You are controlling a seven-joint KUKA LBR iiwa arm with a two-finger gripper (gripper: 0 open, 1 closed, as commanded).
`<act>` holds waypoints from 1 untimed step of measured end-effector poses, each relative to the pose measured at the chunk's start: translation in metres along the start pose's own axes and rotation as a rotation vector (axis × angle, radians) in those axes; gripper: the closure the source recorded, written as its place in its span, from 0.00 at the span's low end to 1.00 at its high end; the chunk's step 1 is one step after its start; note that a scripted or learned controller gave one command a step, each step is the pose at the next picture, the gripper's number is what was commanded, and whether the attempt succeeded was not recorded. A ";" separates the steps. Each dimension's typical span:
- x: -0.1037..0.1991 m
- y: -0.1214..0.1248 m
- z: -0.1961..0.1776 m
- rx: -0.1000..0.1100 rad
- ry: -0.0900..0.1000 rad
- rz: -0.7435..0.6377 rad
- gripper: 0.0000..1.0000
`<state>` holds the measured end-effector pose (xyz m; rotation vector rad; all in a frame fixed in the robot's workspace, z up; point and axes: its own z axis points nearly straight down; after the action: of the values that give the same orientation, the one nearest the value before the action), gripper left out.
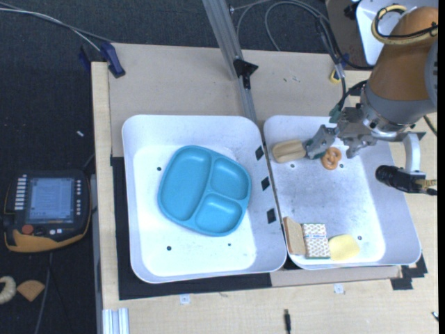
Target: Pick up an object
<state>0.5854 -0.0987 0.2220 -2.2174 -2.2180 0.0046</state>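
My gripper (336, 143) hangs over the upper part of the right bin (327, 200), coming in from the right. An orange pretzel-shaped piece (331, 158) lies just below its fingers; I cannot see whether it is between them. A tan bread roll (288, 150) lies to the left of the gripper near the bin's upper left corner. At the bin's front edge sit a small patterned box (315, 241), a tan slab (294, 236) and a yellow lemon-like object (343, 247).
The left bin (146, 186) holds a blue three-compartment plate (204, 189). A metal pole (224, 26) slants up from between the bins. A black cylinder (396, 177) on the arm overhangs the right bin's right rim. A handheld pendant (47, 207) lies off the bench at left.
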 end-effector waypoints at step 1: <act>0.000 -0.003 0.043 0.000 0.000 0.000 0.00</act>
<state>0.5825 -0.0991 0.1795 -2.2176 -2.2178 0.0048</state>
